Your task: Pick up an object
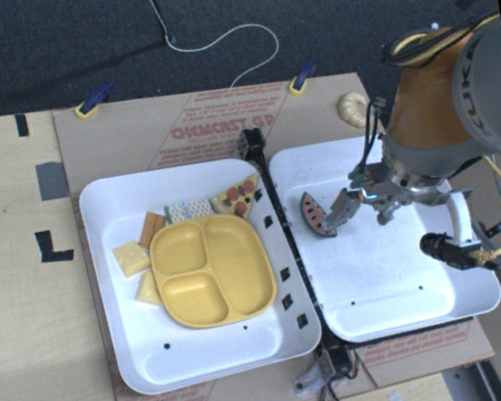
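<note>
1. The watermelon slice toy (312, 212) lies in the right bin (397, 308), close to that bin's left wall and toward its far edge. It is small, flat and curved, with a dark rind and a reddish face.
2. The gripper (338, 220) reaches in from the right and sits low over the bin floor, its tip touching or just beside the slice's right edge. The slice lies to the left of the tip, not visibly between the fingers.
3. How far the fingers are spread cannot be told from this view, and nothing can be seen held.
4. Risk: the slice is thin and lies flat, so fingers may close above it or skid over it and come up with nothing.
5. Risk: a push from the right could slide the slice against the left wall of the bin, where there is little room for a finger.
6. The left bin (109, 266) holds a yellow divided plate (213, 270) with small toy foods along its far and left sides, well apart from the gripper.
</note>
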You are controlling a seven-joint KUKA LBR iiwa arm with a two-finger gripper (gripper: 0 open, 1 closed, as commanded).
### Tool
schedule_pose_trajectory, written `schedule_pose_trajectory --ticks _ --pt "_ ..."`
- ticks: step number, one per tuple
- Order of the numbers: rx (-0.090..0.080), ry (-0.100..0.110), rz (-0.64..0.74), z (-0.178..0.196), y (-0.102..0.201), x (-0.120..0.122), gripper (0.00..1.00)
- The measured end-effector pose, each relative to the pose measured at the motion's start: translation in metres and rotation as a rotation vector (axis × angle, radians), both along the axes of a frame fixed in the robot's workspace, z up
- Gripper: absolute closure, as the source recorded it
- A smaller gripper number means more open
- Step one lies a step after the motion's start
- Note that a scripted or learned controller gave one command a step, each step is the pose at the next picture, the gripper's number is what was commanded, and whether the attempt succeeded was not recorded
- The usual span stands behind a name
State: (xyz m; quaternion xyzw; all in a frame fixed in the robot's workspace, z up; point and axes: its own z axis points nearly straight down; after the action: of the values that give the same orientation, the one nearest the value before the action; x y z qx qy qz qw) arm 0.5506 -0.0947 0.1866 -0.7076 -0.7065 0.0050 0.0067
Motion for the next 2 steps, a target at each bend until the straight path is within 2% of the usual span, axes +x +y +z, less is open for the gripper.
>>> schedule_pose_trajectory --ticks 1,2 --pt "-0.002 -0.015 0.003 0.007 0.0 0.003 0.0" --pt "-0.003 -0.011 0.002 -0.053 -0.005 0.007 0.0"
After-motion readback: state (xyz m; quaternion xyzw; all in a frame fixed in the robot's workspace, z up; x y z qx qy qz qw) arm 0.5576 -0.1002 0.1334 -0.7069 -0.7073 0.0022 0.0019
